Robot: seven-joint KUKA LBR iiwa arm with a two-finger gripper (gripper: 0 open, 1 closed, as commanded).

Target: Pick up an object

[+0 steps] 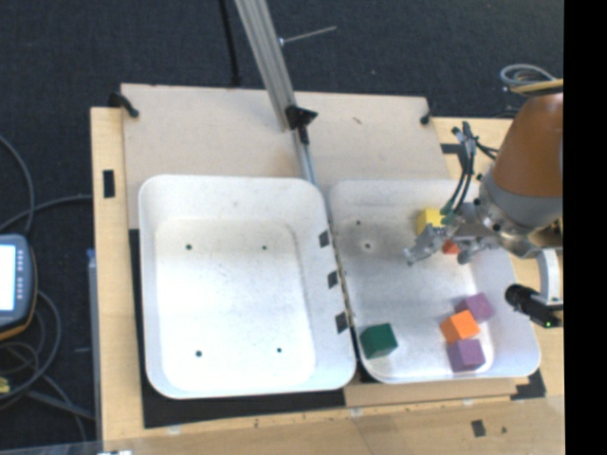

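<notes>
Claw (pixel 429 246) low in the right bin (pixel 379 207), hovering just beside the yellow block (pixel 429 220), and whether it's spread or pinched, I cannot tell. Nothing visibly lifted yet! Green block (pixel 378 339), orange block (pixel 463 325) and two purple ones sit near the front edge, untouched, so the pick looks undone

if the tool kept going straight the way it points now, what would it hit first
Probably the bare floor of the right bin. The tool points toward the picture's left, past the yellow block beside it; depth is unclear from this slant.
</notes>
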